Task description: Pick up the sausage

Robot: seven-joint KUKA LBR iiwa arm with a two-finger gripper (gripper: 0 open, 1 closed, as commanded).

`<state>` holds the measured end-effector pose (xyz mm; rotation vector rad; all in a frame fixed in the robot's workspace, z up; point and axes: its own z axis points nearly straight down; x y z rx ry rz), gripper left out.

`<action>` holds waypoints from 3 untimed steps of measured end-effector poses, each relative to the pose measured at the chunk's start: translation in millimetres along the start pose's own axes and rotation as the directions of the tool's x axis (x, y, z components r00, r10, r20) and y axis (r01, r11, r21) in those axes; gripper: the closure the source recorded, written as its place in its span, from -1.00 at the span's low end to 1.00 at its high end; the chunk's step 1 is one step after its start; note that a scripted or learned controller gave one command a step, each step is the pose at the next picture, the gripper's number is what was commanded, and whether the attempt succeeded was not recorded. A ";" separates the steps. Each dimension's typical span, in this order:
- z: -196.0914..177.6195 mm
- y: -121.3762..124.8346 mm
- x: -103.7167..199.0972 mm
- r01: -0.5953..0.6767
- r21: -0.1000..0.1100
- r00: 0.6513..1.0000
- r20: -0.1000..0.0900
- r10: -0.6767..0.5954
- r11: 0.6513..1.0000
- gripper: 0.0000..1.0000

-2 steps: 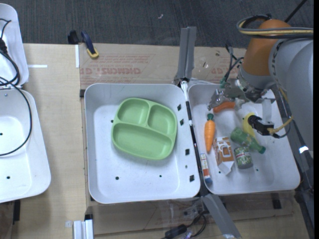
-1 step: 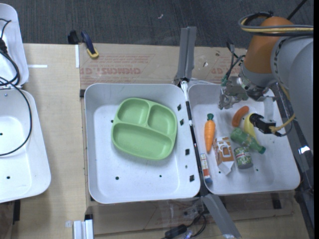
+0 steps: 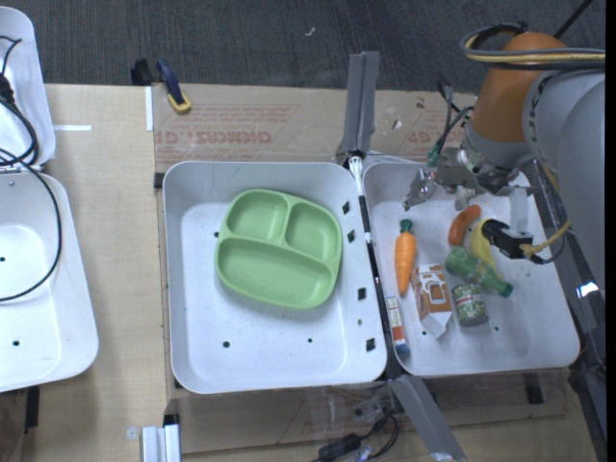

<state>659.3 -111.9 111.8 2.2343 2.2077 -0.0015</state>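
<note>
The sausage [image 3: 463, 223], a short orange-red curved piece, lies near the back of the right bin [image 3: 539, 349], touching a yellow banana [image 3: 479, 244]. My gripper [image 3: 445, 192] hangs over the back of that bin, just behind and slightly left of the sausage. It is open, and nothing is between its fingers. One grey finger [image 3: 420, 191] points down to the left, above the carrot. The grey arm with its orange band [image 3: 510, 99] comes in from the upper right and hides the bin's back right corner.
An orange carrot [image 3: 405, 260], a snack packet [image 3: 432, 292], a green bottle [image 3: 478, 272], a small jar [image 3: 470, 306] and a thin tube [image 3: 394, 320] crowd the right bin. The left bin [image 3: 192, 345] holds a green divided plate [image 3: 279, 248].
</note>
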 end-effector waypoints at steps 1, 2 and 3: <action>6.1 -12.4 -46.1 0.000 -0.008 1.000 0.003 0.000 1.000 -1.00; 17.2 -18.5 -95.0 -0.014 -0.006 1.000 -0.005 0.014 1.000 -1.00; 19.5 -31.5 -90.4 0.096 0.000 0.995 0.000 -0.096 0.995 -1.00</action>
